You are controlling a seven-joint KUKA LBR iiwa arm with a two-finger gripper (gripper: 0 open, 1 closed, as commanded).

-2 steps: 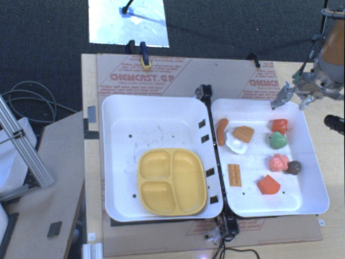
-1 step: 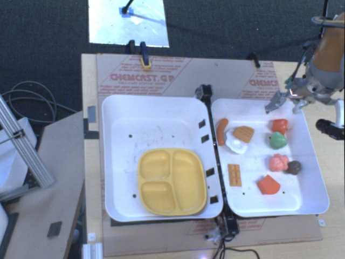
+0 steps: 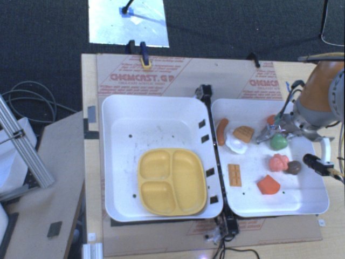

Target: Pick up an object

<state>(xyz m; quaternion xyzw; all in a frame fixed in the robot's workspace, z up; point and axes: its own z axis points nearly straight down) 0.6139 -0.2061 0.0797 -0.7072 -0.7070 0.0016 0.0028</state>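
The right bin (image 3: 310, 201) holds several toy foods. Among them are a green ball (image 3: 279, 142), a pink lump (image 3: 277, 162), a brown ball (image 3: 294, 168) and an orange-red wedge (image 3: 268, 185). There are also an orange waffle bar (image 3: 234, 174), a toast slice (image 3: 243, 134), a white fried egg (image 3: 235, 144), a sausage (image 3: 221, 131) and a small red piece (image 3: 271, 120). My gripper (image 3: 268, 134) reaches in from the right and hangs low over the bin's back right part. It is right beside the green ball's upper left and partly covers it.
The left bin (image 3: 124, 117) carries a yellow three-part plate (image 3: 172, 180). A black divider (image 3: 211, 144) runs between the bins. The arm's grey body with the orange band (image 3: 321, 93) overhangs the right bin's far right corner, and a black part (image 3: 317, 164) sticks out near the brown ball.
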